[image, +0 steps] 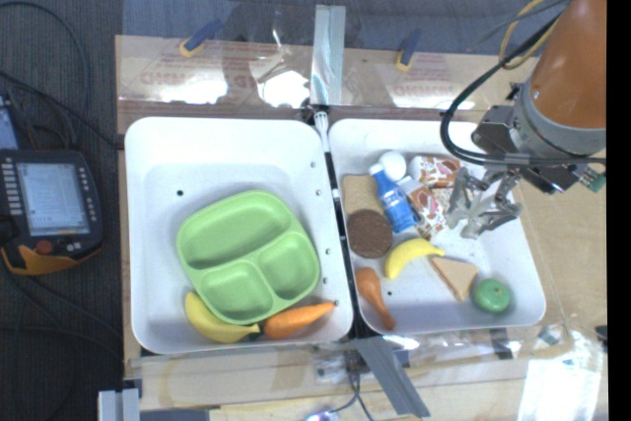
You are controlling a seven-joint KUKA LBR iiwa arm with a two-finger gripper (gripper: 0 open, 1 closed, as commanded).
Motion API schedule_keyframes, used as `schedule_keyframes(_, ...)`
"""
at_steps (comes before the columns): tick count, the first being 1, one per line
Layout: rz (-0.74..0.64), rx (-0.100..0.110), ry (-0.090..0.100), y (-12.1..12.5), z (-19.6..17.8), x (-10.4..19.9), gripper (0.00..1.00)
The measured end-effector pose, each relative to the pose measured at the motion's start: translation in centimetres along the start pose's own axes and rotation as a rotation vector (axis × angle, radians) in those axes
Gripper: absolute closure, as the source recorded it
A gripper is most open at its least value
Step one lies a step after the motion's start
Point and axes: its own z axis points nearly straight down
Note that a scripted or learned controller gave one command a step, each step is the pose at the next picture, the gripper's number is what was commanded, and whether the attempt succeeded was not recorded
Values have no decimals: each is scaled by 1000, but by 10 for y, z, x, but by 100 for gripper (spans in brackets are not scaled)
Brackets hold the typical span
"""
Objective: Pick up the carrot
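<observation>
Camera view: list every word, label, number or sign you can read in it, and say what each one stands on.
None can be read.
blue bottle: its white label is too blurred to read.
printed packet: red and white print, too small to read.
handheld screen unit on the floor left of the bench: the display is lit, but its text is too small.
carrot and green tray: no print.
</observation>
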Motion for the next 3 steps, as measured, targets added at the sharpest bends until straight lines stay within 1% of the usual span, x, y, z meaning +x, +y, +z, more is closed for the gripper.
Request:
schedule_keyframes(1,185,3,0,-31,-132,23,100)
schedule_keyframes(2,19,-13,8,-32,-30,-17,100)
schedule_keyframes(3,19,-8,5,-33,-33,-17,0)
